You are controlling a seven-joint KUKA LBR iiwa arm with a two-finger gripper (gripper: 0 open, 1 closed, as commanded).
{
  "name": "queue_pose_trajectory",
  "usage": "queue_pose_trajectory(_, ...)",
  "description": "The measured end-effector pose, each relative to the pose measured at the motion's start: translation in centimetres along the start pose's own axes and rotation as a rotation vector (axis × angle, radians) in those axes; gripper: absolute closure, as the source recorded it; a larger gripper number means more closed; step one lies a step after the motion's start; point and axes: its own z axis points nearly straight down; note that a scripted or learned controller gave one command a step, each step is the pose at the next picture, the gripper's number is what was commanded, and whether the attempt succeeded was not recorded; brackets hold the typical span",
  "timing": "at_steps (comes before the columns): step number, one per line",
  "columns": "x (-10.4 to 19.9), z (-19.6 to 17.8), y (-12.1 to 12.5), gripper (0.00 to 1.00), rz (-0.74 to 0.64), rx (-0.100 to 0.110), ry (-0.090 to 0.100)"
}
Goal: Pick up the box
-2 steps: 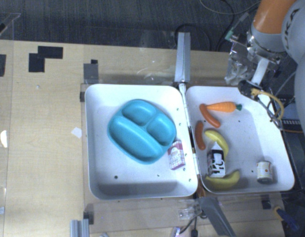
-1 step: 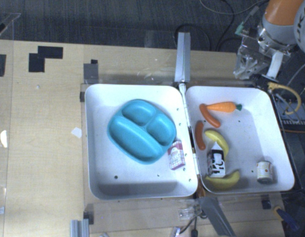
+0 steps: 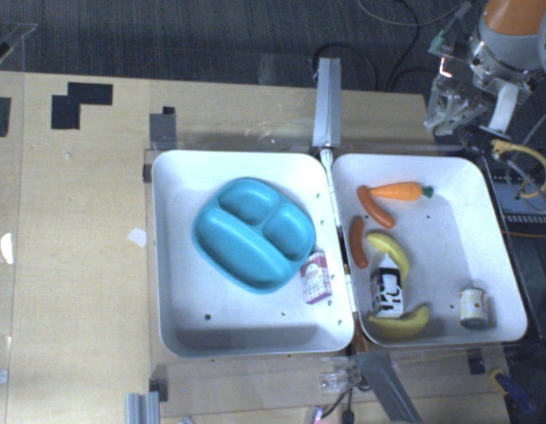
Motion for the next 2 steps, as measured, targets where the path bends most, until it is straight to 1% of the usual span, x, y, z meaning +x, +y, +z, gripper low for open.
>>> queue_pose_trajectory(1,-0.6,-2.2,0.4,1.00,0.003,0.000,0.000)
queue_pose_trajectory(2,-0.6,-1.1,0.4,1.00,-0.017,-0.001,0.000)
